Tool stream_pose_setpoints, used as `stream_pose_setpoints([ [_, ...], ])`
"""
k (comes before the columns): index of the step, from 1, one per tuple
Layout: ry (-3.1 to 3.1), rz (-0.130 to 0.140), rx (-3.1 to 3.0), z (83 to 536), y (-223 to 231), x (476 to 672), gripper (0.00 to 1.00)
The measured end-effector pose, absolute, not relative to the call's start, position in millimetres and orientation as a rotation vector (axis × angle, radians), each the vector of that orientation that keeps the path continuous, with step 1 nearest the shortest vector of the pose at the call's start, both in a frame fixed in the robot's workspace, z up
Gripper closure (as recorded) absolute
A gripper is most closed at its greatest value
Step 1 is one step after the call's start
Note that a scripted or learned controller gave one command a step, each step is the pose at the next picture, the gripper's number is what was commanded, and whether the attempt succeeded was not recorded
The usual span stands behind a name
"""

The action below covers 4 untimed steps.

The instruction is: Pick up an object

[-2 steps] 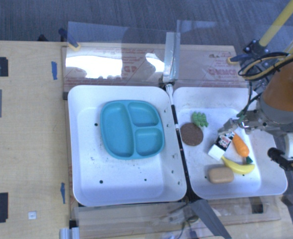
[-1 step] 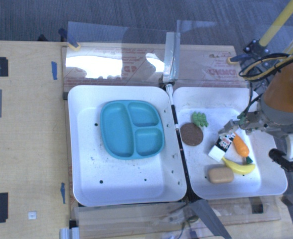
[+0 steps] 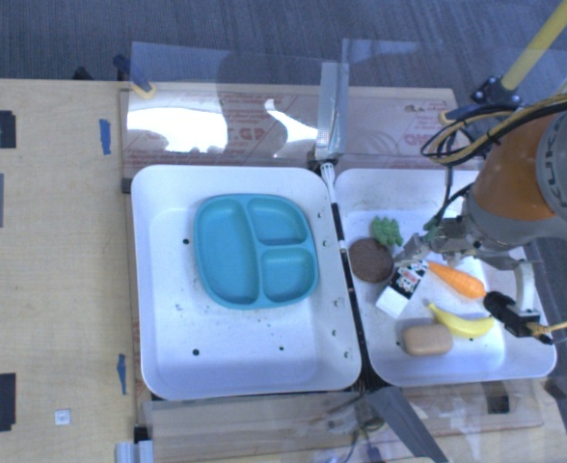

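Note:
My gripper (image 3: pixel 421 250) hangs low over the middle of the right bin (image 3: pixel 529 360), just above a small white box with a black label (image 3: pixel 400 289). An orange carrot (image 3: pixel 457 280) lies right beside the gripper, on its near right. A brown round disc (image 3: pixel 368 258) and a green broccoli-like piece (image 3: pixel 387 230) sit to the gripper's left. A yellow banana (image 3: pixel 462 322) and a tan bread roll (image 3: pixel 426 340) lie toward the bin's front. I see nothing held in the gripper.
The left bin (image 3: pixel 168 336) holds a blue divided plate (image 3: pixel 256 249). A raised rim (image 3: pixel 344 278) separates the two bins. The grey arm with its orange band (image 3: pixel 515 181) covers the right bin's far right corner.

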State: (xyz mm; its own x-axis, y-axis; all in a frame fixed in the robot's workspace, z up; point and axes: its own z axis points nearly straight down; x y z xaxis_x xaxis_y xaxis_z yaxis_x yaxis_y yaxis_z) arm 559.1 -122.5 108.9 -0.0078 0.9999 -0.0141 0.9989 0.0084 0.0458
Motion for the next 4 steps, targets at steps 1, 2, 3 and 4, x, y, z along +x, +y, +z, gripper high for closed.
stream_pose_setpoints([
  [1, 2.346, 0.056, 2.021, 108.3, -144.2, 546.5, 0.00],
  [2, 2.366, 0.049, 2.003, 108.5, -175.5, 537.1, 0.00],
  [3, 2.366, 0.056, 1.999, 121.5, -174.3, 539.4, 1.00],
  [4, 2.570, 0.004, 1.799, 87.4, -191.2, 506.4, 1.00],
])
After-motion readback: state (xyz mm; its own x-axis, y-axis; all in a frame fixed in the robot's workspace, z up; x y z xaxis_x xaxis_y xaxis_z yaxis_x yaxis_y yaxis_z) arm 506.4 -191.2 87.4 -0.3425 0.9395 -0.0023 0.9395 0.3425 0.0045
